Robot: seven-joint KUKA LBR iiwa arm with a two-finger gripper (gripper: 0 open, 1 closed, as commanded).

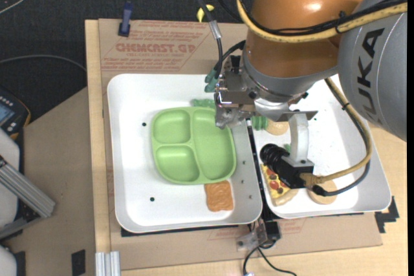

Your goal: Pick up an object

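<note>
The gripper (226,114) hangs low over the inner edge of the left bin (123,139), right at the divide between the two bins. Whether it is spread or pressed together cannot be told; the wrist body covers it from above, and nothing is visibly held.

The nearest candidate is the green tray (193,144), a compartmented plate lying flat in the left bin. It lies to the gripper's left and slightly toward the camera, its upper right corner just under or touching the gripper. Its long axis runs diagonally, from the far left down toward the near right, and its rim on the gripper's side runs almost parallel to the bin divide. A grasp on it would, by my reading, have to pinch that thin rim.

Other options: an orange waffle-like piece (219,196) sits past the tray's near corner, toward the camera from the gripper, long axis roughly along the divide. A pizza slice (275,183) lies in the right bin (362,200), toward the camera and right of the gripper, pointing away from it. Small green items (210,81) lie just behind the gripper.
</note>
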